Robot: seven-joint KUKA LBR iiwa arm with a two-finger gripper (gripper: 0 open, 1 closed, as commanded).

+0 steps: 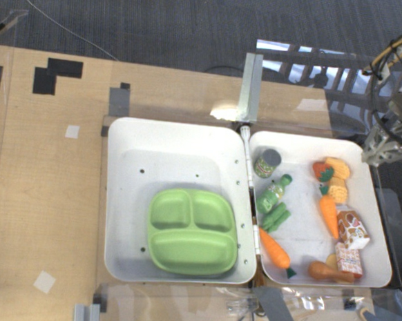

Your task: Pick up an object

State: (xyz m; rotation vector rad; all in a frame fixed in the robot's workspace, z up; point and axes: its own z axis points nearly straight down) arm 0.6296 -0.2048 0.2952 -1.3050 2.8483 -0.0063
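Hovering off the right bin's far right corner, the gripper waits; its jaw state cannot be told.
Toy food, apparently carrots and a can, fills that bin; a green plate sits in the left bin, near its front edge.

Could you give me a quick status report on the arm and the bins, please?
End effector at right bin's far right corner, holding nothing visible. Toy food lies in right bin, untouched. Green plate in left bin.

We see a pale wooden table with black patches near its far-left edge, and dark grey carpet beyond it.
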